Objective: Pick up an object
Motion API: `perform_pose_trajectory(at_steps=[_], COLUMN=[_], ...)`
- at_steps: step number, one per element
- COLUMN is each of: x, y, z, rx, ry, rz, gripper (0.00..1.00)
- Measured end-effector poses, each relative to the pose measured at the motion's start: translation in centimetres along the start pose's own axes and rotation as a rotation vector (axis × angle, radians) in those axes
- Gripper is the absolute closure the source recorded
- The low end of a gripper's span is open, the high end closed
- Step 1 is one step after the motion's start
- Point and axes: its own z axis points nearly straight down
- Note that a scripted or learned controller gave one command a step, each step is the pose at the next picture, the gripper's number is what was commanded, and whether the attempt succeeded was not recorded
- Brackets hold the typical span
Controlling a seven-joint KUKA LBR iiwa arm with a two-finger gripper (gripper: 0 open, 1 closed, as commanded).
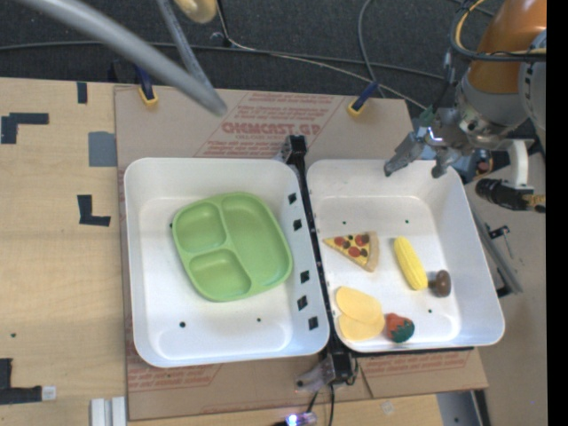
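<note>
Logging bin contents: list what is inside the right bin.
In the right bin: a pizza slice, a corn cob, a small brown piece, two yellow discs and a red-and-green piece partly overlapping them. What lies under the discs is covered.

There are two shallow white plastic bins, the left one (146, 327) and the right one (475, 238). The left bin holds one light green plastic tray with three sections (232, 247). The right bin holds five toy foods: one pizza slice (355, 248), one yellow corn cob (409, 263), one small brown round piece (439, 283), one pale yellow flat piece (358, 313) and one red strawberry with a green top (398, 327).
</note>
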Motion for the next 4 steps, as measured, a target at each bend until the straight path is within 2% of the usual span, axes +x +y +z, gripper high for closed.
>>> perform_pose_trajectory(at_steps=[1,2,4], x=[0.0,0.1,0.3], y=[0.2,0.2,0.0], z=[-0.8,5.7,15.2], rx=[-0.013,-0.007,-0.015], ry=[-0.002,-0.002,-0.004], rz=[-0.003,-0.003,-0.005], gripper=[0.0,0.0,0.0])
